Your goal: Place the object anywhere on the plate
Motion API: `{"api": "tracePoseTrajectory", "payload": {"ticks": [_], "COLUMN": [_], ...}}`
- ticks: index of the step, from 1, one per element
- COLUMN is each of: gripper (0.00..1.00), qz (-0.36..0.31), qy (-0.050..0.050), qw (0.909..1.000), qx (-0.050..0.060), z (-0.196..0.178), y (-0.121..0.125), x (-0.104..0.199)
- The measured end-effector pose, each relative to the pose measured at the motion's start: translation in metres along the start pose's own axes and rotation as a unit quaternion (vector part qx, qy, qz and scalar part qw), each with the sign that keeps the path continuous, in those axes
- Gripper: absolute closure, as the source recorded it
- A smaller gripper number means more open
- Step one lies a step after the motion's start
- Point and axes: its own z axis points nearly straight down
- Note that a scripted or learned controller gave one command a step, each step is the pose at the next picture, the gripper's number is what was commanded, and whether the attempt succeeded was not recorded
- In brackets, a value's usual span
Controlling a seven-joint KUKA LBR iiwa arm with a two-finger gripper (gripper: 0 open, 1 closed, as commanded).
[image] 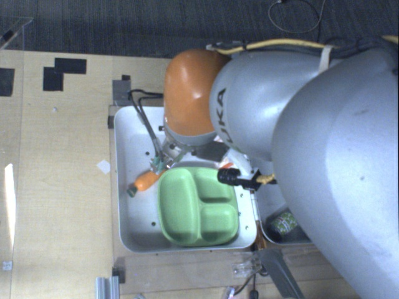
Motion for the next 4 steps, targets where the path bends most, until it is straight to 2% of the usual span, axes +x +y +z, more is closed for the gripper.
{"api": "tracePoseTrajectory", "payload": {"ticks": [1, 2, 3, 4], "gripper": [1.00, 1.00, 1.00, 1.00], "qz": [-0.228, -0.321, -0.339, -0.293], "qy": [0.001, 0.001, 0.000, 0.000], "qw": [0.9737, 0.9472, 0.9408, 0.9561], "qx": [0.001, 0.001, 0.000, -0.006], "z": [0.026, 0.058, 0.046, 0.071], "y": [-0.043, -0.040, -0.040, -0.046], "x": [0.053, 0.062, 0.062, 0.054]}}
